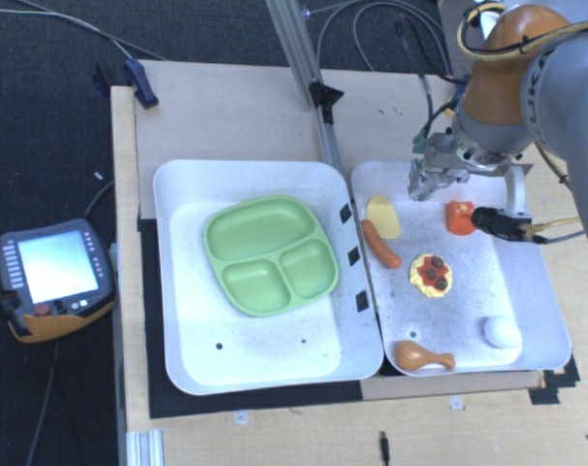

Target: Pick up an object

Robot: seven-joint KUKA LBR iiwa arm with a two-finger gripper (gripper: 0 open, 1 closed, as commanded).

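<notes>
The right bin (pixel 527 289) holds several toy foods: a yellow cheese wedge (pixel 382 216), an orange-red sausage (pixel 380 244), a small pizza (pixel 431 275), an orange block (pixel 460 217), a white egg (pixel 502 332) and a brown chicken drumstick (pixel 422 357). My gripper (pixel 428 184) hangs over the bin's far edge, between the cheese wedge and the orange block, touching neither. Nothing shows between its fingers.
The left bin (pixel 192 343) bears a green divided plate (pixel 272 253). A metal post (pixel 299 51) rises from the seam between the bins. Cables loop behind the arm at the back right. A teach pendant (pixel 49 278) lies on the floor to the left.
</notes>
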